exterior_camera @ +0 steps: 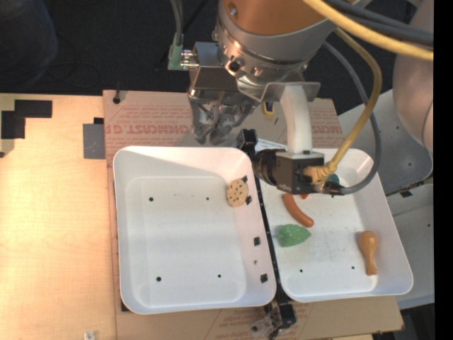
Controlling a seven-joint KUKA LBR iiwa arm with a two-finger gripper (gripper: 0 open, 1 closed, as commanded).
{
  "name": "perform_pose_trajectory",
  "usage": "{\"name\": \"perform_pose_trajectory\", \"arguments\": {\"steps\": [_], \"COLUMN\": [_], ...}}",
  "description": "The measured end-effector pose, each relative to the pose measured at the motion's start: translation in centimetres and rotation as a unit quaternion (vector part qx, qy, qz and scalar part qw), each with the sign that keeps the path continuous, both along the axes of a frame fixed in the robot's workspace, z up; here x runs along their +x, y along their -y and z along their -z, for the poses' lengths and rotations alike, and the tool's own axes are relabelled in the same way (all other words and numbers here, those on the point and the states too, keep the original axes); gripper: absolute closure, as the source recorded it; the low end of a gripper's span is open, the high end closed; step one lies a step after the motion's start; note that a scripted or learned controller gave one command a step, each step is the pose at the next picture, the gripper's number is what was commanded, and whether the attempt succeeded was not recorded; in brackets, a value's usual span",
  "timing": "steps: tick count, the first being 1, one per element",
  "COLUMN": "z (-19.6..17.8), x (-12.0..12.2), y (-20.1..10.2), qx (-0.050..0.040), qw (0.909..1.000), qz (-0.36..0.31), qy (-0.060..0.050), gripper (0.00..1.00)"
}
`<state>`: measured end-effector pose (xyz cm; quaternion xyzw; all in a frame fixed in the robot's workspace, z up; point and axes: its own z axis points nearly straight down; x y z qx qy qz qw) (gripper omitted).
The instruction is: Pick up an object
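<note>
A round cookie with dark chips (pixel 238 192) leans against the right wall of the left bin (pixel 141 261). In the right bin (pixel 382 275) lie an orange-red sausage (pixel 298 210), a green leafy piece (pixel 291 235) and a tan drumstick-shaped toy (pixel 368 250). My gripper (pixel 212 129) hangs under the big orange-banded wrist, above the cardboard just behind the left bin's far edge. It is well above and to the left of the cookie, and I see nothing in it.
A black box (pixel 290 170) with a yellow cable hangs off a white bracket over the right bin's far left corner, close above the sausage. Both bins sit on cardboard (pixel 148 122). A wooden bench top (pixel 49 225) lies to the left.
</note>
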<state>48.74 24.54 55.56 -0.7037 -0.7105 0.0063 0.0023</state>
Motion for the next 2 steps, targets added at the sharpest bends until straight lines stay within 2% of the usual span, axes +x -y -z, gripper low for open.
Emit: {"name": "perform_pose_trajectory", "arguments": {"steps": [1, 2], "z": [11.0, 16.6], "x": [-1.3, -1.3], "y": [0.3, 0.2], "qx": [-0.0013, -0.0001], "qw": [1.0, 1.0], "qz": [0.005, 0.005], "qy": [-0.002, 0.001], "gripper": [1.0, 1.0]}}
